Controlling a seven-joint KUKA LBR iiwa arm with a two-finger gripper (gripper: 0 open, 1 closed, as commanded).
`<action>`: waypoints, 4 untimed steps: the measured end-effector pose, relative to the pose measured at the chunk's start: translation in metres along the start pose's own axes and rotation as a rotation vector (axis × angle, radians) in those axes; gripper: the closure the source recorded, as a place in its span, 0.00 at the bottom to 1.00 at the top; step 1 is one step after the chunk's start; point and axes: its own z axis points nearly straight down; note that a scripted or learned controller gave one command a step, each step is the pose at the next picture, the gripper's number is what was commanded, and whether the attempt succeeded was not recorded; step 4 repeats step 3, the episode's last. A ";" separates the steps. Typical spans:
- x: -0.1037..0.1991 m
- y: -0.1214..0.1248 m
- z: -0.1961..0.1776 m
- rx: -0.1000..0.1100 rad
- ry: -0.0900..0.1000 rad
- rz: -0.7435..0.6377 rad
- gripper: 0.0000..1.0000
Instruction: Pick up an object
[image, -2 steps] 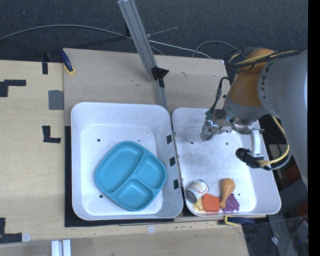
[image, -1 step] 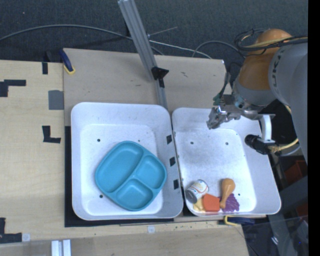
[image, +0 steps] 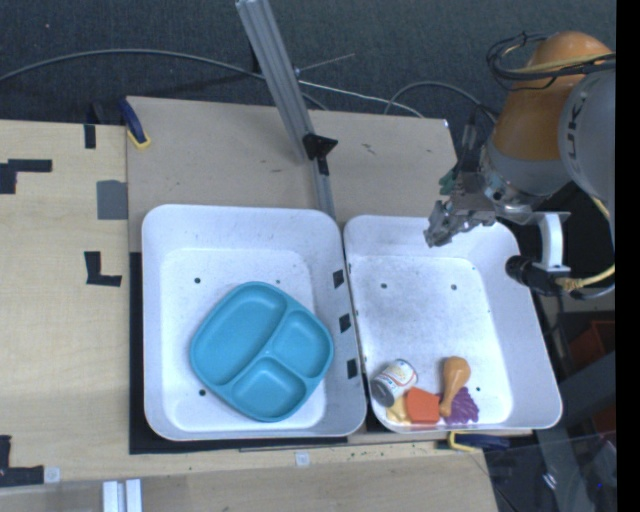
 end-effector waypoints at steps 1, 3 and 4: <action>0.054 0.010 -0.007 0.003 0.002 -0.005 1.00; 0.158 0.035 0.011 0.004 0.001 -0.004 1.00; 0.158 0.035 0.011 0.004 0.001 -0.004 1.00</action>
